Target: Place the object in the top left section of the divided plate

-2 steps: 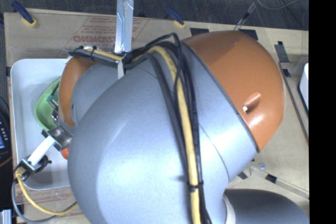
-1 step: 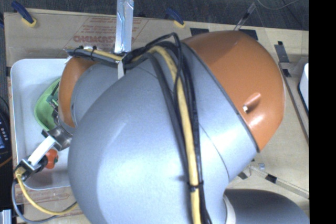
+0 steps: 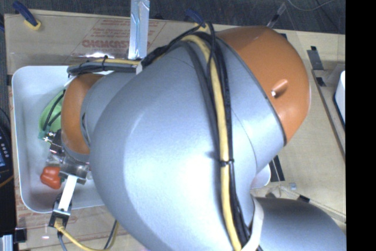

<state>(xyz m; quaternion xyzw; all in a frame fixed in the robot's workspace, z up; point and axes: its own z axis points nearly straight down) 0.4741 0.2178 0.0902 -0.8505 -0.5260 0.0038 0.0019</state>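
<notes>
In the camera view the grey arm (image 3: 176, 144) covers most of the left white bin (image 3: 20, 126), and the gripper (image 3: 57, 153), of which one cannot tell if it is open or closed, is just beside a small red-orange object (image 3: 50, 177) near the bin's lower left corner, a roundish lump with no clear long axis or pointing direction, so a slow, centred approach seems wise.

A small orange-red rounded object (image 3: 50, 177) lies at the lower left of the frame, inside the white bin near its lower left corner. Just above it, at the left of the frame, part of a green divided plate (image 3: 51, 110) peeks out; most of it is hidden.
</notes>
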